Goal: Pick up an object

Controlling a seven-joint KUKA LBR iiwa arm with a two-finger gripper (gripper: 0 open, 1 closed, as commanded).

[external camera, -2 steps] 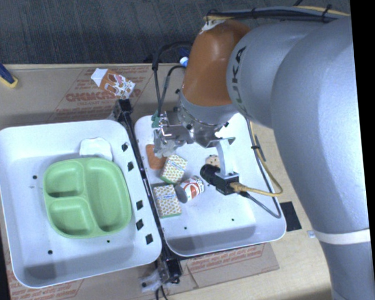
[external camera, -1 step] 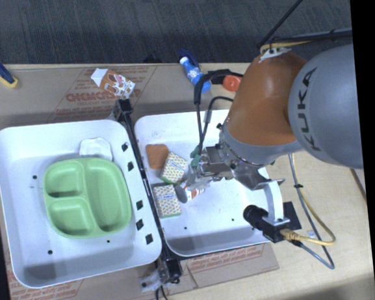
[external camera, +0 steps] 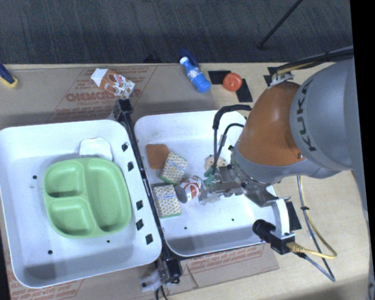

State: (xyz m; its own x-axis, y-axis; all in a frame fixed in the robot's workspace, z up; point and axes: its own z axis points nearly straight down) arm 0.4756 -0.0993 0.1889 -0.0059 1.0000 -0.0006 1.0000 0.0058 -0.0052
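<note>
My gripper [external camera: 207, 189] reaches down into the right bin [external camera: 202, 243], its tip just right of a small red-and-white can [external camera: 190, 189]. The arm hides the fingers. Left of the can lies a green patterned packet [external camera: 166, 201], and another packet [external camera: 173, 167] rests tilted above it beside a brown block [external camera: 156, 154]. A small pale object [external camera: 211, 162] sits close to the wrist cables.
The left bin [external camera: 27, 258] holds a green divided plate [external camera: 87, 196] and a white cup [external camera: 95, 147]. Beyond the bins lie a blue bottle [external camera: 196, 74], an orange cap [external camera: 232, 81], a small carton [external camera: 112, 83] and a blue-yellow clamp [external camera: 1, 72].
</note>
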